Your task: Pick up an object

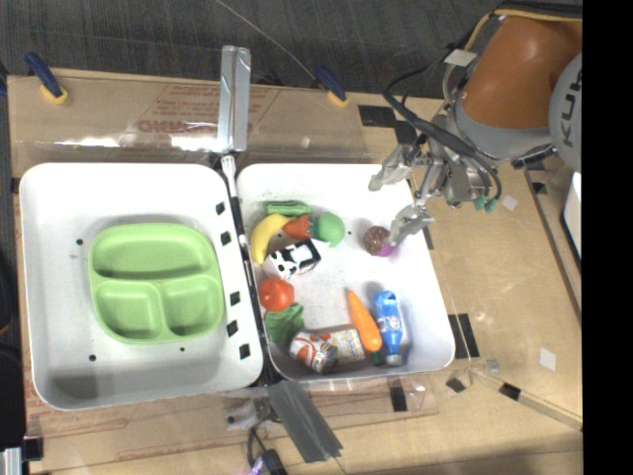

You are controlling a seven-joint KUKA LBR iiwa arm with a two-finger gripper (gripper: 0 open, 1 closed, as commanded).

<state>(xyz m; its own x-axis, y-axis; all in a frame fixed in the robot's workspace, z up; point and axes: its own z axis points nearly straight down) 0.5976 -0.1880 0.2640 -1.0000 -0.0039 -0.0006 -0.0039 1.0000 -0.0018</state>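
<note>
two-finger metal gripper (400, 204) – fingers spread wide, holding nothing, above right bin's (435, 295) far-right corner | small round purple-brown fruit (378, 238) – near bin's right edge, just beside lower fingertip

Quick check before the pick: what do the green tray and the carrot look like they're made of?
Green tray: looks like moulded plastic, smooth with a dull sheen and rounded compartment walls. Carrot: probably a plastic toy, judging by its even orange colour and slight gloss, though the view is too coarse to be sure.
</note>
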